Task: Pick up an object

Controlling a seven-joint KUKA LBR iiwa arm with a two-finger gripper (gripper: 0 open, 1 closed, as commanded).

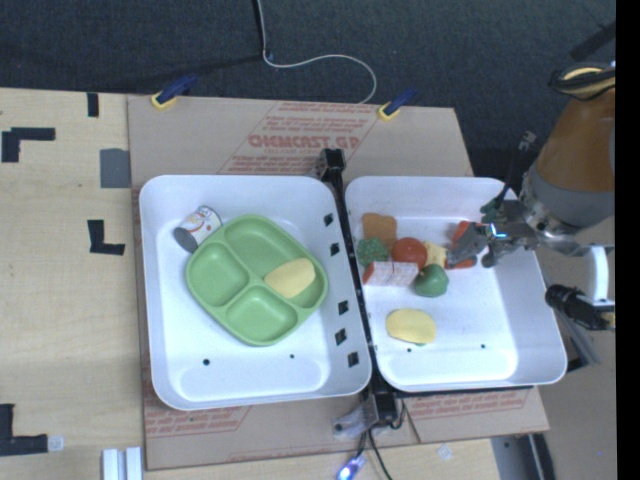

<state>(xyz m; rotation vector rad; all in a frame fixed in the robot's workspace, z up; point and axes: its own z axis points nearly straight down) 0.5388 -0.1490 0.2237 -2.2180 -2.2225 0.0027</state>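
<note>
Hovering low over the right bin (520, 358) beside the clustered toy food (405, 263), the end effector (478, 246) seems poised to pick one; whether it is clenched or released I cannot tell.

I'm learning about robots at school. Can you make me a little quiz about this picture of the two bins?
1. True or false: the green divided plate lies in the left bin.
2. What lies in one compartment of that plate? A) a yellow piece of toy food B) a red ball C) a spoon
3. Fill in: the gripper is over the ____ bin, near the toy food pile.

Key: 1 true; 2 A; 3 right.
</note>
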